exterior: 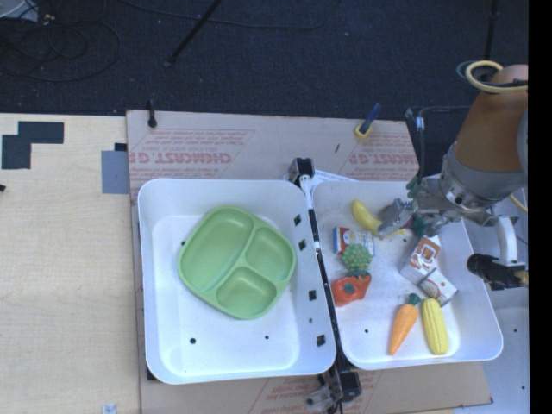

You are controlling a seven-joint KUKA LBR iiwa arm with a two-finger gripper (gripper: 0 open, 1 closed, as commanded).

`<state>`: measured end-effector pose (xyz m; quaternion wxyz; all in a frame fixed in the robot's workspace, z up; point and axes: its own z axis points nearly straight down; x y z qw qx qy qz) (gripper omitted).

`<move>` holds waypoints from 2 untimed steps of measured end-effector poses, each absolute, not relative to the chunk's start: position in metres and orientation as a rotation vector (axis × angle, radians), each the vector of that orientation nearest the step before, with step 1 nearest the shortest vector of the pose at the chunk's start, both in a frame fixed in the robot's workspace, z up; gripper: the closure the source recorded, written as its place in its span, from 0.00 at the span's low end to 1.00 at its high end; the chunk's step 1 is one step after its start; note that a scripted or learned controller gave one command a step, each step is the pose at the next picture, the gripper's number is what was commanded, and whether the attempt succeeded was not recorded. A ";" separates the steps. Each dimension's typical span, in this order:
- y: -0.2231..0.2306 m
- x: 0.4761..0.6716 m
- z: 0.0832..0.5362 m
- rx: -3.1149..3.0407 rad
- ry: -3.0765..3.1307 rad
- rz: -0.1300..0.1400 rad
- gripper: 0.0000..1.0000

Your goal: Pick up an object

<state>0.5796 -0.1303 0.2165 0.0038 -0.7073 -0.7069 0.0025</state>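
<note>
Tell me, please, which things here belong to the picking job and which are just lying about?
Job: gripper; candidates in the right bin: banana, carrot, corn, carton, broccoli, tomato.

Lying about: green plate in the left bin; cables on the floor.

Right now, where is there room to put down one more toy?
Left white bin: bare floor along the front, below the green divided plate. Right white bin: a small patch between the orange carrot and the red strawberry toy. Crowded near the pincer.
</note>
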 end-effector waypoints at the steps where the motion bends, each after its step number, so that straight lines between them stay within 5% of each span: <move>1: -0.109 0.615 0.103 -2.224 -2.220 0.000 0.00; 2: -0.094 0.541 0.086 -2.220 -2.216 0.003 0.00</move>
